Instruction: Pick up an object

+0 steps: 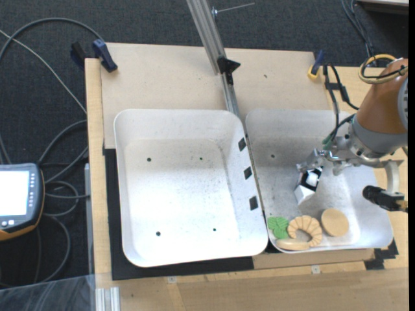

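Carton (pixel 307 185), small, white with black and blue markings, is sitting tilted in the middle of the right bin (pixel 285 125), directly under the gripper (pixel 316 172). Fingers are reaching down onto its top end; can't tell if they're clamping it or spread. Arm (pixel 379 118) is coming in over the bin's right rim. Croissant (pixel 305 230), round tan biscuit (pixel 335 222) and green leafy piece (pixel 278 226) are crowding the near edge, apart from the carton. Far half of the right bin is offering open floor. Left bin (pixel 130 128) is lying beside it, rims touching along the centre.
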Robot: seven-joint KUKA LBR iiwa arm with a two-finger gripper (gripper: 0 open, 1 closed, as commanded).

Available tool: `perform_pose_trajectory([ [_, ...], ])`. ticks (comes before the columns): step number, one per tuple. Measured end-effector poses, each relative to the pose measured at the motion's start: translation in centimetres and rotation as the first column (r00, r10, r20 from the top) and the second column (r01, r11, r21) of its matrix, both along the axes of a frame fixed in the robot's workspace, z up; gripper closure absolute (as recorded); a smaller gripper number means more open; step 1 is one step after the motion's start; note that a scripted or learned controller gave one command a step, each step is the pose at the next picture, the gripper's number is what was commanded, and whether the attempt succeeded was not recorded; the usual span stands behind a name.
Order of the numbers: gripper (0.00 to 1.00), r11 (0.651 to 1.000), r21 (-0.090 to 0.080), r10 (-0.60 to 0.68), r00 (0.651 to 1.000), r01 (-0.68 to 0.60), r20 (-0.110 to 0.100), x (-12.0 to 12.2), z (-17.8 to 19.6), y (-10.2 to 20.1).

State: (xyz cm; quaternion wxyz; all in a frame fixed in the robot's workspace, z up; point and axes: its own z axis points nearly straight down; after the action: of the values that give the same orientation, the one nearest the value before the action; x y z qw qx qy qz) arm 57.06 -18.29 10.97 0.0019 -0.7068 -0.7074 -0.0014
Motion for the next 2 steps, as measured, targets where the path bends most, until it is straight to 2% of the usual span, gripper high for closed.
perform_pose_trajectory([
  [1,0.0,1.0,-0.003,0.001,1.0,-0.001,0.002,0.2,-1.6,0.1],
  [2,1.0,1.0,-0.003,0.0,1.0,0.0,0.002,0.1,-0.6,0.1],
])
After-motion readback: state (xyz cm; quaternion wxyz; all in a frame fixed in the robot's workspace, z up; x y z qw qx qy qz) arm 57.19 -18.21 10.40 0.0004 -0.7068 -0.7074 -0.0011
